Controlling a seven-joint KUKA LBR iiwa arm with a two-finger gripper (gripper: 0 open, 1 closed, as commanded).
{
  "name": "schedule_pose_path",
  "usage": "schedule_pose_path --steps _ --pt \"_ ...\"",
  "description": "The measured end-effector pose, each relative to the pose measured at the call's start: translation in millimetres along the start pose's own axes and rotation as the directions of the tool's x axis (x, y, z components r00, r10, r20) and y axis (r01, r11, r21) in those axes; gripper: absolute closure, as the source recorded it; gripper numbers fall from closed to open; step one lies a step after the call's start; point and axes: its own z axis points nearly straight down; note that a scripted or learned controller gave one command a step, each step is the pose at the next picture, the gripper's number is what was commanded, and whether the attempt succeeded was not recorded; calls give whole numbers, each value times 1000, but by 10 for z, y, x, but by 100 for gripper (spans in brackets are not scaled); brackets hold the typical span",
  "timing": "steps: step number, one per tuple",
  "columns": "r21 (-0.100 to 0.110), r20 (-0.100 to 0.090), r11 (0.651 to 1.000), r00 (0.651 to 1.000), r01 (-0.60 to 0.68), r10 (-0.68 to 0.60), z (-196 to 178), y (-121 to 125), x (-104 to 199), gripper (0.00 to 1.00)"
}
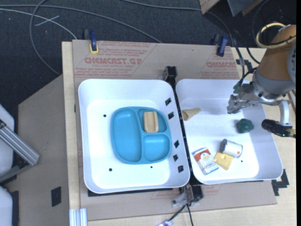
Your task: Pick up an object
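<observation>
Reaching in from the right, the grey arm (275, 65) with its orange band holds the hand (236, 103) over the upper part of the right bin (268, 166). I cannot tell how the hand is set, because it is small and dark from this angle, and nothing can be seen held in it.

Several objects lie in the right bin. A dark green round object (244, 125) sits just below and to the right of the hand, apart from it. A tan cone-shaped piece (191, 113) lies near the bin's left wall. Lower down, a white cylinder with a dark end (231, 148) lies just above a yellow block (224, 160), and a small red and white packet (203, 158) lies to the left of the block.

The left bin (94, 140) holds a blue divided plate (136, 140). A tan, bread-like piece (150, 121) rests in the plate's upper right compartment. Both bins stand side by side on the bench (70, 126).
</observation>
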Motion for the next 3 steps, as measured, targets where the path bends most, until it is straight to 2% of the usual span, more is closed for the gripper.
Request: schedule_pose_path --steps 2,3 --pt "-3 2 1000 1000 0 0 -848 20 61 100" --pt "4 -3 1000 1000 5 -5 -839 -100 634 100"
